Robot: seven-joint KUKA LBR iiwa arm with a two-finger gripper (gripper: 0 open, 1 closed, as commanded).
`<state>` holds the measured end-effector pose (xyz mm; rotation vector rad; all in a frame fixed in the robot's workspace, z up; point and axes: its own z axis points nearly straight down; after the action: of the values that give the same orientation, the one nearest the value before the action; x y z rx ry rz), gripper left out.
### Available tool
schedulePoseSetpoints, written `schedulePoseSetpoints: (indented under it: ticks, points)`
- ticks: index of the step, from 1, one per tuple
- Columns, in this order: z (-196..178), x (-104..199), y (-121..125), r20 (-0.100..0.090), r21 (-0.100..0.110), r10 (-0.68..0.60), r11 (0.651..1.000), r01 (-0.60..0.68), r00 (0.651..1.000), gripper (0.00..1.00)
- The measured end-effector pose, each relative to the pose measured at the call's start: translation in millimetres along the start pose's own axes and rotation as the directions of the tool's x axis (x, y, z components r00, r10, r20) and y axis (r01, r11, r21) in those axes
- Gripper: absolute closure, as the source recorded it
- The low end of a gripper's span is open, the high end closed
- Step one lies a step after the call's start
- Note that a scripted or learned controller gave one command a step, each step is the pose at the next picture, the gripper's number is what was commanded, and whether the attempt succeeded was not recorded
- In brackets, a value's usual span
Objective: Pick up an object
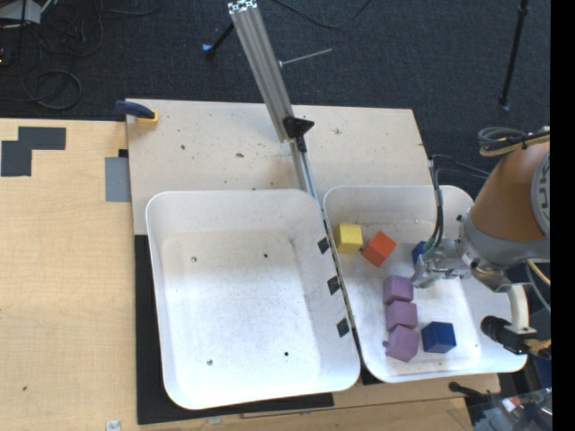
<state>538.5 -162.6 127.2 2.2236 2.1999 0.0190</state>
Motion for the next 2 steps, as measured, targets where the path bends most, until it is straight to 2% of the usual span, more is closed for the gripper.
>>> schedulePoseSetpoints:
  ticks: [1,2]
  points:
    - [-42,-2,0,-0.001,0.017,-0.015,1.000,0.015,1.000,1.00]
    - [-87,4,2,-0.001,0.016,-0.013,1.000,0.013,1.000,1.00]
